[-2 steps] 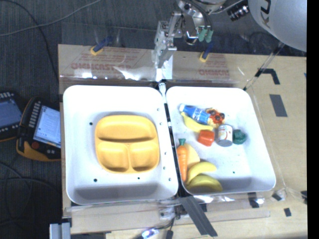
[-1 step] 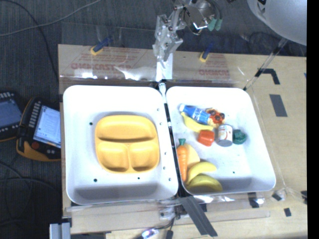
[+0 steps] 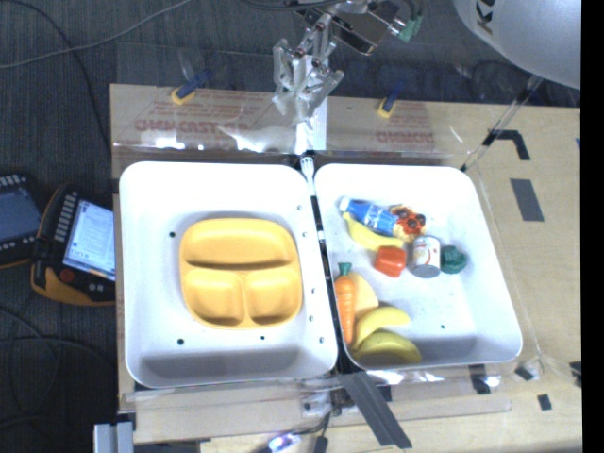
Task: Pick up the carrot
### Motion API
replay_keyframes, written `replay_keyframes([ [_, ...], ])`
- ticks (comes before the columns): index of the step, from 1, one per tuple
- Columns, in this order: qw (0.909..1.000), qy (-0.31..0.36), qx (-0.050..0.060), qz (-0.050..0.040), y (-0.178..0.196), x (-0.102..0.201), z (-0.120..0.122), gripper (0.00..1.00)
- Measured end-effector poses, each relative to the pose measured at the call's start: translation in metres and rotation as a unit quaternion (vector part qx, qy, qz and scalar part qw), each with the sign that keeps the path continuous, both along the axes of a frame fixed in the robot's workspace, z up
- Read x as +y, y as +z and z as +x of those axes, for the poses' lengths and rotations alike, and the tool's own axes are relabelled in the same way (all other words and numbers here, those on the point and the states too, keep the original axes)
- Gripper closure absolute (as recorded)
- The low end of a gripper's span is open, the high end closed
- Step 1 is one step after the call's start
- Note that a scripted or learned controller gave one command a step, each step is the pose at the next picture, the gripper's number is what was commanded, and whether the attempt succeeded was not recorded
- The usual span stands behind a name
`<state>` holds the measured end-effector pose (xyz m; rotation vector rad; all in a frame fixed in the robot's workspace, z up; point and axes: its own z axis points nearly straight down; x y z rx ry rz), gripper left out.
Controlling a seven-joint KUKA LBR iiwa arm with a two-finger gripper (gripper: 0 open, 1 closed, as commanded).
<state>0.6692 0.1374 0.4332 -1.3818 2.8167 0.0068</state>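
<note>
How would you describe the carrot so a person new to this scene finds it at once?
Look in the right bin, at its left wall near the front. The carrot lies along that wall beside the bananas. It alone is long, orange and tapered, with a green top.

Count: 2 white bins, left bin (image 3: 142, 253) and right bin (image 3: 491, 281). 1 yellow divided tray (image 3: 241, 270) in the left bin. Right bin: 1 carrot (image 3: 345, 302), 2 bananas, one at the front (image 3: 382, 333) and one further back (image 3: 368, 234), 1 blue bottle (image 3: 370, 215), 1 red pepper (image 3: 390, 260), 1 small can (image 3: 425, 256), 1 green piece (image 3: 454, 260). 1 gripper (image 3: 304, 81) above the bins' far edge. 1 handheld controller (image 3: 75, 248) left of the bench.
</note>
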Motion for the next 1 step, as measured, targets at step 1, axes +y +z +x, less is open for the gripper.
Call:
replay_keyframes([
  [1, 1.0, 0.001, -0.001, 0.0043, 0.0091, 0.0027, 0.0009, 1.0],
])
